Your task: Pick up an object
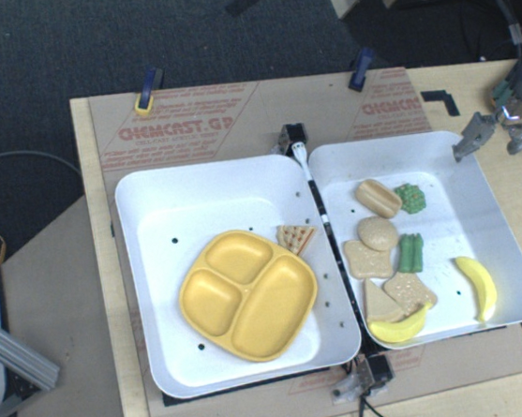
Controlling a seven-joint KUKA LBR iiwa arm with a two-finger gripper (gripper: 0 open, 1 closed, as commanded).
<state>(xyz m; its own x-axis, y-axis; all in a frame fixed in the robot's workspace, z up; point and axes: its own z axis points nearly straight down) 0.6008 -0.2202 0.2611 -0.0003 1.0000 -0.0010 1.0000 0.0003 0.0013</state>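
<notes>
Arm enters at the right edge, mostly cut off by the frame. Gripper [480,133] hangs above the upper right corner of the right bin [443,154], outside the food pile; nothing between its parts that I can see. Grip state: cannot tell, too small and blurred.

Right bin holds toy food: hot dog bun [378,198], broccoli [413,197], two bananas [479,285]. Left bin [149,217] holds a yellow divided plate [248,294], with a waffle piece [295,237] touching its rim.
</notes>
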